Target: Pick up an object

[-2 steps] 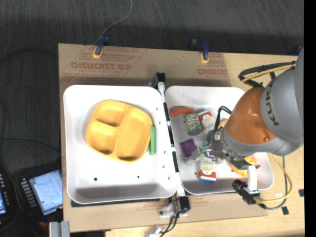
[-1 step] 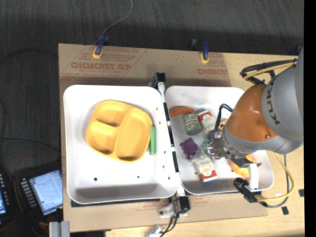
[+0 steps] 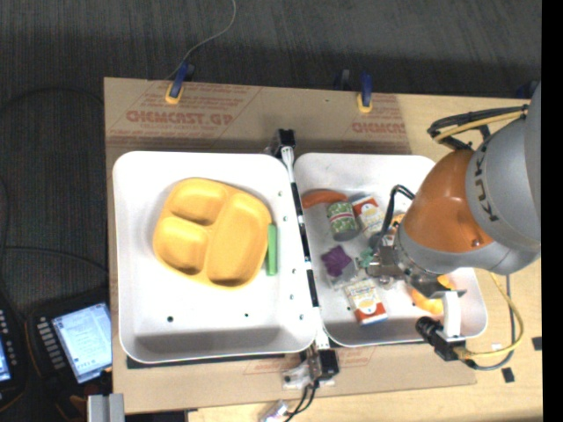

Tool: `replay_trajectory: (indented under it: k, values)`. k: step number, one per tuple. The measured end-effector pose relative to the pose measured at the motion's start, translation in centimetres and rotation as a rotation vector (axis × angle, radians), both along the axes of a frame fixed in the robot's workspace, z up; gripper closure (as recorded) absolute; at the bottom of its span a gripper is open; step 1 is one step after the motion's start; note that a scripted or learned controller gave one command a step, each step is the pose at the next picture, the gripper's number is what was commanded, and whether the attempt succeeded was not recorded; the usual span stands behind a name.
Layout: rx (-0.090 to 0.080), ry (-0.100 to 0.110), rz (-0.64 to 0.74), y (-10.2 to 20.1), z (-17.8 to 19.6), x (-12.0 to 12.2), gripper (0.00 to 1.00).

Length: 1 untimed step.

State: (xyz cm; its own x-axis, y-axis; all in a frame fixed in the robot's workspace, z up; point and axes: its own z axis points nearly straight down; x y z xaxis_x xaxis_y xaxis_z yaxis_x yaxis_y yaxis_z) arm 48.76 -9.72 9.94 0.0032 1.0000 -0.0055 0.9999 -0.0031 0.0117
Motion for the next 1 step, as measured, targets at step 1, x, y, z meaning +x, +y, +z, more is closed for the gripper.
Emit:
replay_trajectory:
  k: [1]
  values:
    - [0.000,0.001,0.000,-0.01,0.96,0.02,1.00]
